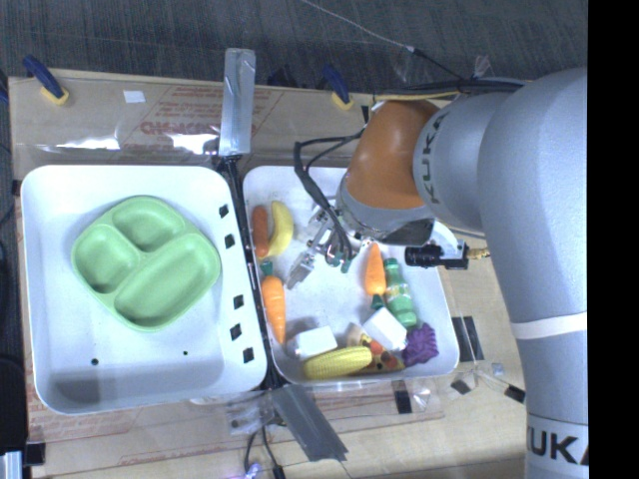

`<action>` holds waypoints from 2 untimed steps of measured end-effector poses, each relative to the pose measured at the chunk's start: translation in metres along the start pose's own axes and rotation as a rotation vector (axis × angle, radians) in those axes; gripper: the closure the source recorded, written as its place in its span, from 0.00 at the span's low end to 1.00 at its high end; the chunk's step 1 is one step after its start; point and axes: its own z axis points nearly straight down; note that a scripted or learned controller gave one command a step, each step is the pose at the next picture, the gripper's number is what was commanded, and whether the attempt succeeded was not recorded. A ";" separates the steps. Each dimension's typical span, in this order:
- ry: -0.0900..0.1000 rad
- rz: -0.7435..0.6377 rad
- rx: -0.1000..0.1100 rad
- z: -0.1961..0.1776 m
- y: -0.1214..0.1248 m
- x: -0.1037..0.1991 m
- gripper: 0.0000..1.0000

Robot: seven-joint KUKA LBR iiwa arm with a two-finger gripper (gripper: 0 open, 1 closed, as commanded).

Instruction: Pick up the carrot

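Two carrots in right bin (451, 312): one (274, 307) by left wall at gripper's (318, 250) seven o'clock, another (374, 269) at three. Jaws spread, empty, hovering between, apparently poised to descend.

glossy plastic carrot (274, 308), matt green plate (147, 260)

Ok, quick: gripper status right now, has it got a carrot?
Gripper: open, holding nothing, fingers spread over the right bin floor between the carrot by the left wall and another carrot.
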 end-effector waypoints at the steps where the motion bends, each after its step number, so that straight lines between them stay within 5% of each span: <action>1: 0.006 -0.187 0.000 0.002 -0.060 0.023 0.00; 2: 0.003 0.110 -0.002 0.000 0.012 -0.028 0.00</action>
